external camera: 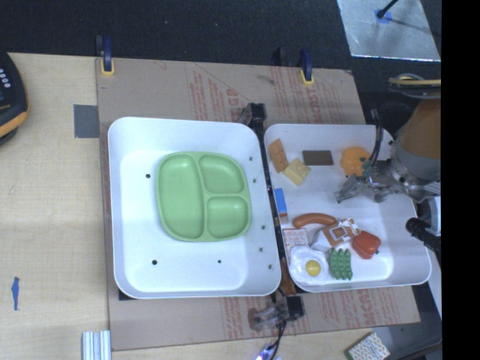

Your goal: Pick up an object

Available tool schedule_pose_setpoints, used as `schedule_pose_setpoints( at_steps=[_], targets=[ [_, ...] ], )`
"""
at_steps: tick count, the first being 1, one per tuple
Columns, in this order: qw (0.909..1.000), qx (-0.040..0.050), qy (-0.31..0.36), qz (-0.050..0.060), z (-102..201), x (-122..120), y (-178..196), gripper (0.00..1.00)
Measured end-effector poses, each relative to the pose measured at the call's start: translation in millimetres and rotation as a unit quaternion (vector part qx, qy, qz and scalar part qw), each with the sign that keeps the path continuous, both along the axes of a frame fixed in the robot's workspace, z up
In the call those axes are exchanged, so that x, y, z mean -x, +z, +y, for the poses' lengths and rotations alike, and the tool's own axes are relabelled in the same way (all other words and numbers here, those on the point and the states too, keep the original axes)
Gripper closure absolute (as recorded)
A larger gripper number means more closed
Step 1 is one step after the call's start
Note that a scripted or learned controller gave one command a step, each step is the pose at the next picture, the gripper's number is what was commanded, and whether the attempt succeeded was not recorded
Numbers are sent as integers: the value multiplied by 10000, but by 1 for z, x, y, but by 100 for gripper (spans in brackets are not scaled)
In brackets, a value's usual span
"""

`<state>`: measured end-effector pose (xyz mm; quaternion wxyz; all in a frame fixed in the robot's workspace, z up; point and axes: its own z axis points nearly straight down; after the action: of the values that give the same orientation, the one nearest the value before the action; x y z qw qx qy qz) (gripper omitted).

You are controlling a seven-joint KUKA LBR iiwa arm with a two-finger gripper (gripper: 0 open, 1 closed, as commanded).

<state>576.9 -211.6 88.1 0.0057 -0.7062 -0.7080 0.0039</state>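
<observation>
The gripper (351, 191) sits low over the right bin (405, 276) at the right of the frame, but its fingers blur into the metalwork, so I can't tell whether they're spread or pinched, and nothing shows between them. This looks like the reach-and-choose stage: candidates crowd the bin, with an orange piece (354, 158) just above the tool, a sausage (315, 220) below it, and a red pepper (365, 244) lower right. Next, I'd judge, it must settle squarely over one item and close cleanly, away from neighbours.
</observation>
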Motion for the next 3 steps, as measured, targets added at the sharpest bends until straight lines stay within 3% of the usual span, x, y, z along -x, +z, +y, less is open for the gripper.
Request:
schedule_pose_setpoints(
  at_steps=[1,2,3],
  targets=[
    [10000,20,23,-88,7,-83,5,0],
    [10000,-13,1,3,58,37,3,0],
    [10000,21,12,-83,42,-28,5,0]
  ],
)
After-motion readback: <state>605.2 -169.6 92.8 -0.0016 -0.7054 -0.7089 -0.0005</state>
